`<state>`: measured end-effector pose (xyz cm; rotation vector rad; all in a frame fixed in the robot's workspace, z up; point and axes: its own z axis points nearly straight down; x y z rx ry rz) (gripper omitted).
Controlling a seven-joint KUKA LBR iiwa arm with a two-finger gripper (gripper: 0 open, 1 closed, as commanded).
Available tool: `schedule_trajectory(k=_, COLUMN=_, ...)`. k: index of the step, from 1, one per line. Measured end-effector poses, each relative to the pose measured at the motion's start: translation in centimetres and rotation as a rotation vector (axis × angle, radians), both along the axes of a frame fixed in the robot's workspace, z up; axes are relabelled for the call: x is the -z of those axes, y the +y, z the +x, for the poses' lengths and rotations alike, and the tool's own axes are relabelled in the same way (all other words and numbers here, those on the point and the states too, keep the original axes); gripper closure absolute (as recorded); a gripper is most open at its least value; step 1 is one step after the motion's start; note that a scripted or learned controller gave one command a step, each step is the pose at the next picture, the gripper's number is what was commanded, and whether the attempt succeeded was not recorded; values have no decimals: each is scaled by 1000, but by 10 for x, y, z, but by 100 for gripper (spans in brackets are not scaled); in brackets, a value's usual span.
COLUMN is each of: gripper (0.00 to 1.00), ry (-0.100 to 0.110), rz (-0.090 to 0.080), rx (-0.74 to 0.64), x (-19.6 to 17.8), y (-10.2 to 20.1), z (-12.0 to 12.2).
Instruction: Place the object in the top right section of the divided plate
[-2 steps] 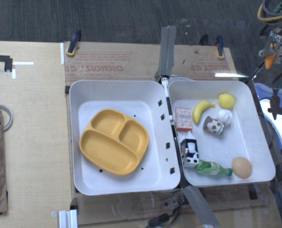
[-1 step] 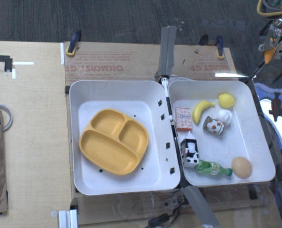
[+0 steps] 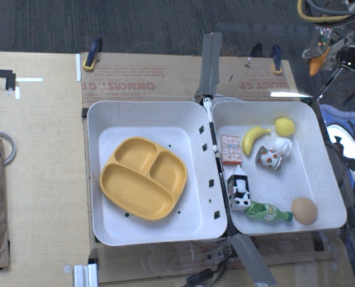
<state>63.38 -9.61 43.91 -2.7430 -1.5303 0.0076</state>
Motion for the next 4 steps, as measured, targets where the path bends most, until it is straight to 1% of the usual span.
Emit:
schedule_trajectory(k=1, gripper=100, ry=1, rz=1, rx=-114, x=33, y=-30, z=-2)
schedule_trajectory(k=2, gripper=100, ry=0, rz=1, rx=-92, x=3, y=51, z=25)
schedule_trajectory(k=3, gripper=100, ry=1, rz=-1, rx=214, x=-1, y=104, z=6)
schedule_trajectory(k=4, gripper=100, ry=-1, rz=-3, rx=722, x=32, y=125, z=4)
